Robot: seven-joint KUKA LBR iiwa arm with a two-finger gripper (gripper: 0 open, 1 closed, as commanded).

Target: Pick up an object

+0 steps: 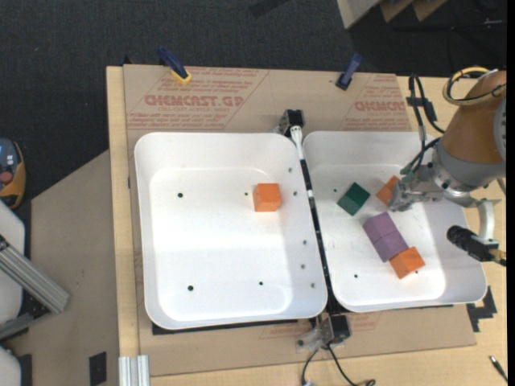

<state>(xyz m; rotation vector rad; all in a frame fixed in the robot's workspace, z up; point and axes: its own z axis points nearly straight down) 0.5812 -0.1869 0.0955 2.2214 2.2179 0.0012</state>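
A cardboard-covered bench [241, 87] is being viewed from above against dark carpet, with two shallow white bins being kept side by side on it, seemingly pinned by clamps at the far edge. The gripper [405, 191] is being lowered into the right bin [451, 292] from the right, and its tip is being held against a small orange piece [389, 189]; whether that piece is being pinched or merely touched cannot be told, since the wrist is covering the tip. Just to the left, a green block [352, 199] is lying apart from the tip. Nearer the camera, a purple block [384, 236] is lying tilted, with an orange block [407, 261] touching its lower end. These pieces are being left loose in the bin, probably scattered so that any one may be taken. In the left bin [161, 296], an orange cube [267, 197] is sitting alone, well apart from the arm. The pick is judged to be in its closing-in stage.
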